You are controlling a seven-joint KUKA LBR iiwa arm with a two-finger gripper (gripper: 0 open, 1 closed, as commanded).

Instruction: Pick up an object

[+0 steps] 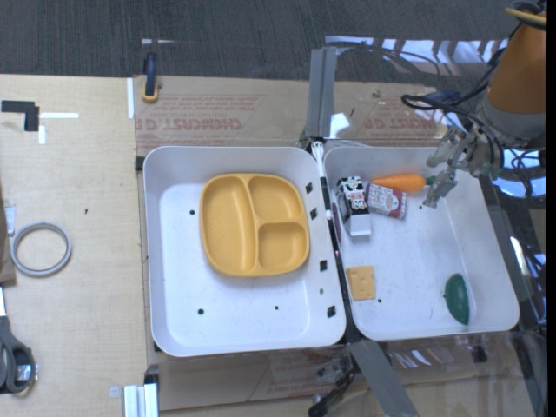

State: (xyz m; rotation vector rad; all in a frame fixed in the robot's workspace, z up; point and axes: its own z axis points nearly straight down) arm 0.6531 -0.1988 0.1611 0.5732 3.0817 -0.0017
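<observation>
The right bin [486, 233] holds an orange carrot [400, 182], a red packet [386, 200], a small black-and-white carton [351, 194], a white block [359, 226], a yellow cracker square [361, 282] and a dark green object [457, 298]. My gripper [440, 177] hangs over the bin's back right part, just right of the carrot's tip. It is open, with nothing between its fingers [432, 196]. The arm's orange band [521, 59] rises at the top right.
A yellow divided plate [254, 224] lies in the left bin [174, 320]. A grey divider [321, 102] stands behind the two bins. On the bench at the left are a tape roll [39, 248] and scissors [13, 367]. Cables [452, 94] trail behind the right bin.
</observation>
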